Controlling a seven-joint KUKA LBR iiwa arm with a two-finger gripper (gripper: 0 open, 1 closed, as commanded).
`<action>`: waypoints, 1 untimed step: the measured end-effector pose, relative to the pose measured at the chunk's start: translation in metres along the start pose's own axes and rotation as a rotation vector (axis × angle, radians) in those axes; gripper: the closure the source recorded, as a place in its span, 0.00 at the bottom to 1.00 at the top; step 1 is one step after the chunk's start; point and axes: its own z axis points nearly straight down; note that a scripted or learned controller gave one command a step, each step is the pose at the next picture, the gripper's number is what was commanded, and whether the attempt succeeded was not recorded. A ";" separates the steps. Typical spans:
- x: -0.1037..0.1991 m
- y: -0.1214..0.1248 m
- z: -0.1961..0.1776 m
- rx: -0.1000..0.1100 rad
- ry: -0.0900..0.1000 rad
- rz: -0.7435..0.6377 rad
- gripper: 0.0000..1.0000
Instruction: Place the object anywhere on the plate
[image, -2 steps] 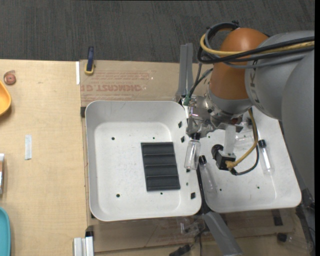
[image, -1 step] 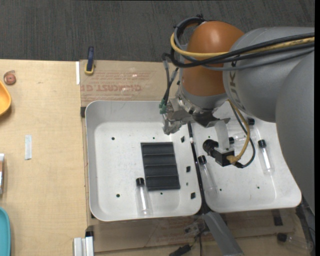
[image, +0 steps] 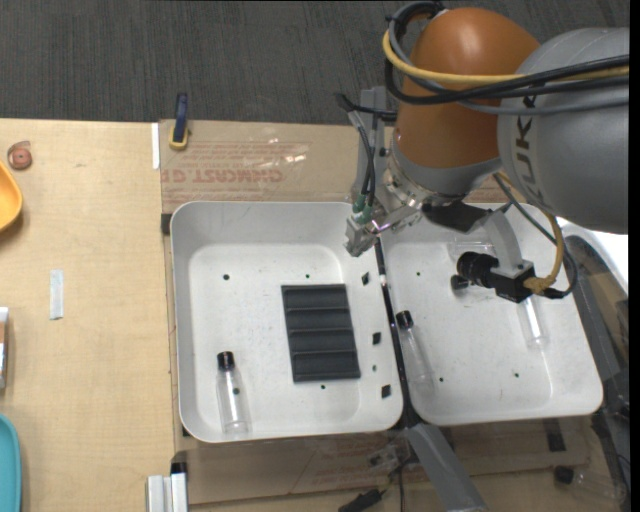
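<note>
While mirrored red print, unreadable, crosses the brown cardboard sheet (image: 245, 165), the metal gripper (image: 360, 232) hangs over the left white bin's (image: 190, 330) rim, its fingers' state indiscernible.

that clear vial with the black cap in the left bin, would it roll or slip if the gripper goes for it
The vial lies on its side and looks cylindrical, so a nudge would probably roll it across the smooth left bin. Its clear wall looks slick, so it may slip. It seems light.
</note>
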 end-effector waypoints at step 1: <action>-0.005 0.022 0.061 0.003 0.001 0.164 1.00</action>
